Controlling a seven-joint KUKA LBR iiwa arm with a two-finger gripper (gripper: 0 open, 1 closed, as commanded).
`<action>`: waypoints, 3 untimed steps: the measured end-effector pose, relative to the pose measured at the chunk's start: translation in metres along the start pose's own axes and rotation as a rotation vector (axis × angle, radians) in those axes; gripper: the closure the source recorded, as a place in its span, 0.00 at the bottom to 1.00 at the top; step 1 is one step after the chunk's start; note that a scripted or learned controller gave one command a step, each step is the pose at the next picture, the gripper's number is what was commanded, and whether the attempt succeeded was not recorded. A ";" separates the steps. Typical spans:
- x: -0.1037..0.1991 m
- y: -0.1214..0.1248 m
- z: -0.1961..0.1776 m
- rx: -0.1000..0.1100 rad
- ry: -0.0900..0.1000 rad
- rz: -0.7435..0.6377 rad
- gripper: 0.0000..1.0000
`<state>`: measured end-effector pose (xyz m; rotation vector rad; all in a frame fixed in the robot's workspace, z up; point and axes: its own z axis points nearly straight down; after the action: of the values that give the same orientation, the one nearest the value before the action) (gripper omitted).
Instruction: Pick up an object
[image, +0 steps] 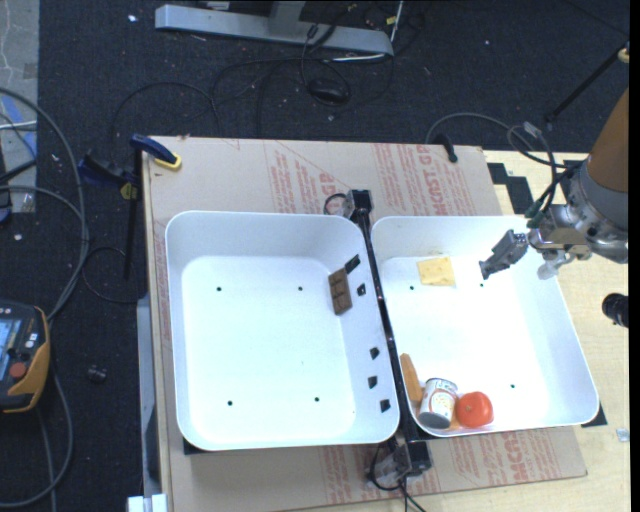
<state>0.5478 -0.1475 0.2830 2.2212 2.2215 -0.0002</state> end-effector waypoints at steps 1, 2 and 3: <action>-0.018 0.027 0.024 0.002 0.000 0.001 0.00; -0.018 0.027 0.023 0.000 0.000 0.000 0.00; -0.022 0.050 0.021 0.000 0.000 -0.001 0.00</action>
<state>0.5976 -0.1695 0.2618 2.2206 2.2221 -0.0003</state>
